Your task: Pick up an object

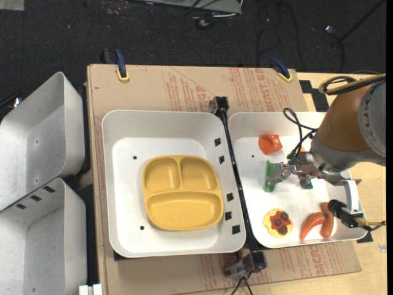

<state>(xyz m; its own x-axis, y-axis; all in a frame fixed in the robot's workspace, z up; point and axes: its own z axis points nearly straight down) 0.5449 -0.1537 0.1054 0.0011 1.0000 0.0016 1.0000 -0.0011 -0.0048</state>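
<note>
In the right bin (pixel 245 134) lie several toy foods. A red round piece (pixel 270 143) sits toward the back. A green upright piece (pixel 270 176) stands in the middle. Near the front are a yellow disc with dark red dots (pixel 278 222) and an orange-red sausage-like piece (pixel 318 225). My gripper (pixel 293 171) hangs low over the right bin, just to the right of the green piece and close to touching it. The orange and grey wrist (pixel 347 131) hides the bin's far right side.
The left bin (pixel 116 165) holds a yellow three-compartment plate (pixel 182 192). A black divider (pixel 228 158) runs between the two bins. Two white tubs (pixel 37 134) stand off the bench at the left. Cables trail from the wrist over the right bin.
</note>
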